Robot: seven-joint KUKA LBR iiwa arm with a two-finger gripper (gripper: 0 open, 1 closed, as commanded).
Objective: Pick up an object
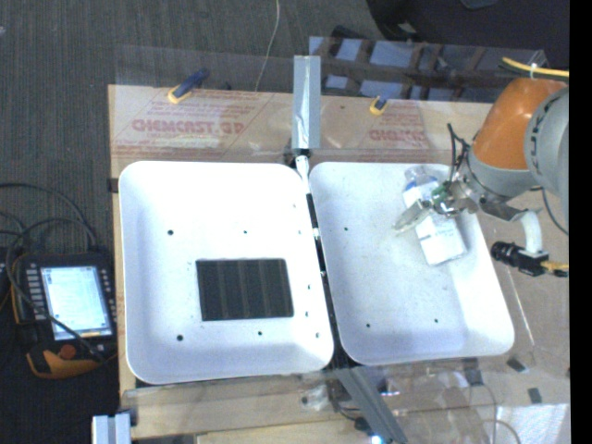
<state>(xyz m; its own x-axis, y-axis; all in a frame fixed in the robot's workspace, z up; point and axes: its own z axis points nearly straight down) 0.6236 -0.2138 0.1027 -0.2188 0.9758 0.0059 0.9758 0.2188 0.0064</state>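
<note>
While the grey arm with its orange band (507,135) reaches in from the right, its two-finger gripper (442,200) sits over the upper right part of the right shallow white plastic bin (370,276).

Item: crumpled clear plastic packet with a white label and blue-green marks (427,213), lying in that bin's upper right area, directly at the gripper. A flat white rectangular part of it (440,245) extends toward the bin's right wall. Whether the jaws are open, closed or gripping the packet cannot be told.

Item: dark ribbed rectangular panel (245,289), lying flat in the lower middle of the left shallow white plastic bin (157,202), well apart from the gripper.

Item: handheld control pendant with a lit screen (67,302), on the dark floor left of the bench.
</note>
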